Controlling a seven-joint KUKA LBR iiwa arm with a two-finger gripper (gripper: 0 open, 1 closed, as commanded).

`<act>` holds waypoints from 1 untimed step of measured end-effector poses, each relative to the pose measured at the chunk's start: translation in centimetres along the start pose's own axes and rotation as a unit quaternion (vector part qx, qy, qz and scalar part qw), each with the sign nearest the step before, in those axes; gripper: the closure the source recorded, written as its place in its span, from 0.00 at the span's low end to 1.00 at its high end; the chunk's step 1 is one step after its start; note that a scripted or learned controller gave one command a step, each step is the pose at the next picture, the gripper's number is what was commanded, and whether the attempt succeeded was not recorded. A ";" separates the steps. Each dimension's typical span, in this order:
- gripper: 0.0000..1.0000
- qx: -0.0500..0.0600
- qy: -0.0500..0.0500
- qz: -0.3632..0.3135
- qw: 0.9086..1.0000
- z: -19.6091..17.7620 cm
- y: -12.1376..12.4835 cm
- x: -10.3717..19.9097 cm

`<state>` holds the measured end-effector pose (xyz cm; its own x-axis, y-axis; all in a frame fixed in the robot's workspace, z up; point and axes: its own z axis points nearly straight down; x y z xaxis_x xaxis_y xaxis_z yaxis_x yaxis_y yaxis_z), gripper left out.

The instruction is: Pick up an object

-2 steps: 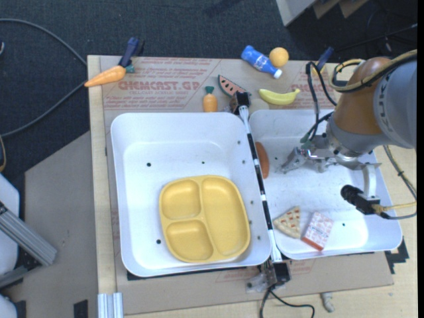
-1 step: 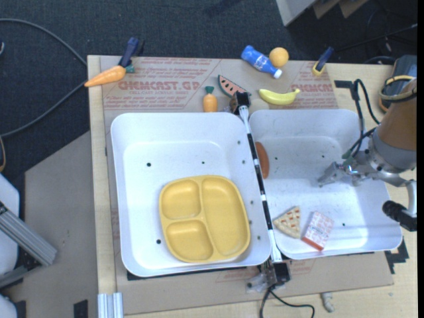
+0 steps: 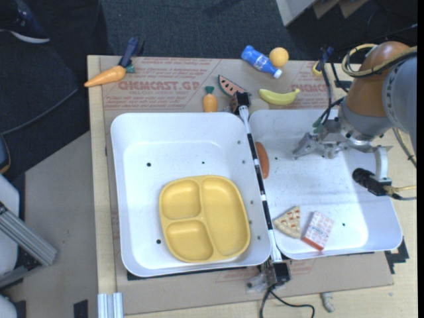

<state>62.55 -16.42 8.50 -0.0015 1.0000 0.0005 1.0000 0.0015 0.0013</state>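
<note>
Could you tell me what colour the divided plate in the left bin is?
The divided plate is yellow, shown clearly in the camera view.

Grey arm (image 3: 374, 88) reaches in from the right, wrist bent downward, jaws pointing left, nothing visible between them.

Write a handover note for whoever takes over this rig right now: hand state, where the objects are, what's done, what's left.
Hand: low over the right bin, upper part, nothing visibly held; finger state unclear.
Right bin: orange-brown item against the left wall, pizza slice and pink packet near the front.
Left bin: yellow divided plate.
Outside the bins, on the board behind them: carrot, banana, blue bottle, a few more toys.
Done: no pick visible.
Left: grasp and lift an object.
</note>
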 end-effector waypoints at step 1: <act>0.00 -0.001 -0.002 0.001 1.000 -10.7 4.2 -6.0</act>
<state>66.73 -22.46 19.22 -0.0001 1.0000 -0.0028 1.0000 0.0001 0.0040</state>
